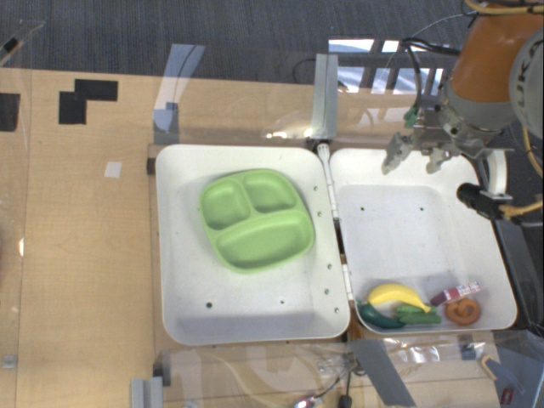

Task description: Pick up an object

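Two bins noted. Left bin (183,313) holds a green divided plate (255,219). Right bin (408,219): banana (396,296), green vegetable (395,316) and orange item (462,311) crowd its near edge, likely slid there. Gripper (415,158) hovers at the far edge, fingers spread, grasping nothing.

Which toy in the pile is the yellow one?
The banana. It lies on top of the green toys, left of the orange one.

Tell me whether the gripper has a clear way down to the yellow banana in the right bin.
Probably yes. The gripper hangs open over the bin's far end, and the banana lies uncovered at the near wall, though green toys crowd it.
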